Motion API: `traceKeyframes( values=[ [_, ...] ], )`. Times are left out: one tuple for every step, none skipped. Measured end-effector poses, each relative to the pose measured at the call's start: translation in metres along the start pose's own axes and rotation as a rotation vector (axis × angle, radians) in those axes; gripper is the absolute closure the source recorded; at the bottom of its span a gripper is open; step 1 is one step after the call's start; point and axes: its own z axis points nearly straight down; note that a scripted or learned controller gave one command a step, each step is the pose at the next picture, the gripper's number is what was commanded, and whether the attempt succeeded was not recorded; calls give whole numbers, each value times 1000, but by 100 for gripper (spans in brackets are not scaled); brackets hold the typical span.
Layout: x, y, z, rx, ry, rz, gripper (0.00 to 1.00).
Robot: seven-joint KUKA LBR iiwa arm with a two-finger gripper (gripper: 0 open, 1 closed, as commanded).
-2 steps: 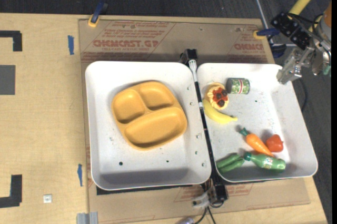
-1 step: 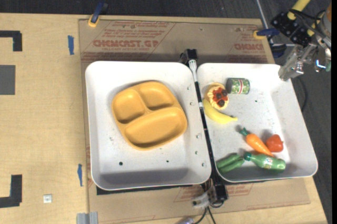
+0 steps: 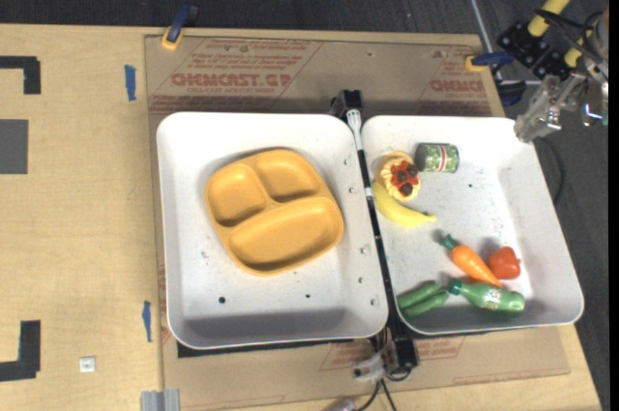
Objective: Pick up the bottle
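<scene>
The green bottle [image 3: 489, 298] lies flat near the front edge of the right bin [image 3: 542, 196], long axis roughly left to right, well apart from the gripper [image 3: 542, 121] at the bin's far right corner

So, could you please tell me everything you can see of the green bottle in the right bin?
The green plastic bottle lies on its side near the front edge of the right-hand shallow white bin, its length running roughly left to right. It looks glossy, with a pale label patch towards its right end. Its left end meets a green pea-pod-like toy, and an orange toy carrot lies just behind it. The gripper hangs far off, above the bin's back right corner.
</scene>
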Motion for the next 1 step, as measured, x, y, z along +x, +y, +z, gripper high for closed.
traceKeyframes(
  values=[
    [-2, 1, -11, -2, -8, 1, 100]
  ],
)
